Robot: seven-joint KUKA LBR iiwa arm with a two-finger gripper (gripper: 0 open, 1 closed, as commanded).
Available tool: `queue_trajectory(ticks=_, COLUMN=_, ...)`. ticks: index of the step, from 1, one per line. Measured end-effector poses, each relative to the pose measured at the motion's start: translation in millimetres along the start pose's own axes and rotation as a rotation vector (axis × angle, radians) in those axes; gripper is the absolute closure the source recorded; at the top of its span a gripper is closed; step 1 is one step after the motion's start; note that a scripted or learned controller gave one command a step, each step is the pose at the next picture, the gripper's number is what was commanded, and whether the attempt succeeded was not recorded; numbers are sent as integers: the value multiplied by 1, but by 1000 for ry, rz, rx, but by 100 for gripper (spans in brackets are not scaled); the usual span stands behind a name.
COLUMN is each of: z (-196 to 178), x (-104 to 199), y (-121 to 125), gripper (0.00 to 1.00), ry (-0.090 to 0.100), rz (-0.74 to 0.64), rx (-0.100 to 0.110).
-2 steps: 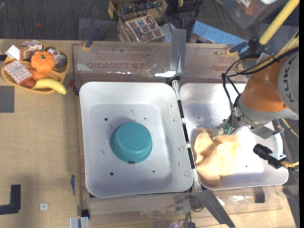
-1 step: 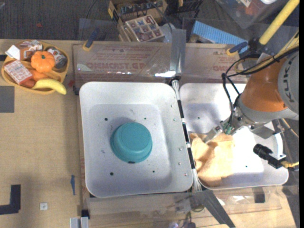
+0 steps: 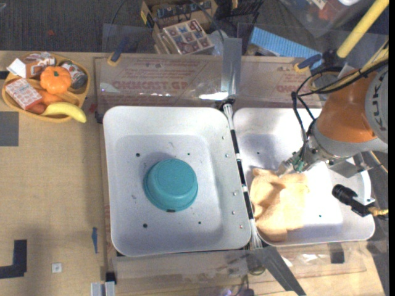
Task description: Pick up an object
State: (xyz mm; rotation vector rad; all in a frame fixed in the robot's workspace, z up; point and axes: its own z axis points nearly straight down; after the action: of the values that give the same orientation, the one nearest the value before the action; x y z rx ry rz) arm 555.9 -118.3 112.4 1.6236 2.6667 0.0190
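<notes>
Claw (image 3: pixel 297 164) sits low in the right bin (image 3: pixel 271 125), right at the top edge of a pale yellow cloth (image 3: pixel 279 201); can't tell if it's released or clenched, arm body hides that. Orange band of the arm (image 3: pixel 345 113) is just above and right of it, cables trailing up. Cloth is crumpled in the bin's near-left part, pressed against the left wall, bunched into soft folds. Judging by looks: light, limp, not fragile, not slippery, will drape and sag when lifted, so pinch a raised fold or ridge, not a flat patch; the upper bunch just beside the claw seems the easiest grab. Long axis of the heap runs roughly from the far edge near the claw down toward the near rim, slightly diagonal; no real front or pointing end, it's a lump. Left bin (image 3: pixel 117 134) holds a teal bowl (image 3: pixel 171 184), upside down, near its middle, well apart from the claw. On the counter (image 3: pixel 49 196) at far left, a plate of toy food (image 3: pixel 44 86) with a banana and small pumpkin.
</notes>
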Motion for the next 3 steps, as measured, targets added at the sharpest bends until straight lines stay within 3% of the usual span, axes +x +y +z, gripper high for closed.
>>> queue_trajectory(ticks=1, z=0, x=0, y=0, gripper=0, ry=0, rz=-1, rx=0)
queue_trajectory(ticks=2, z=22, x=-13, y=-14, gripper=0, ry=5, rz=237, rx=12)
queue_trajectory(ticks=3, z=-83, x=-21, y=-54, gripper=0, ry=5, rz=280, rx=20)
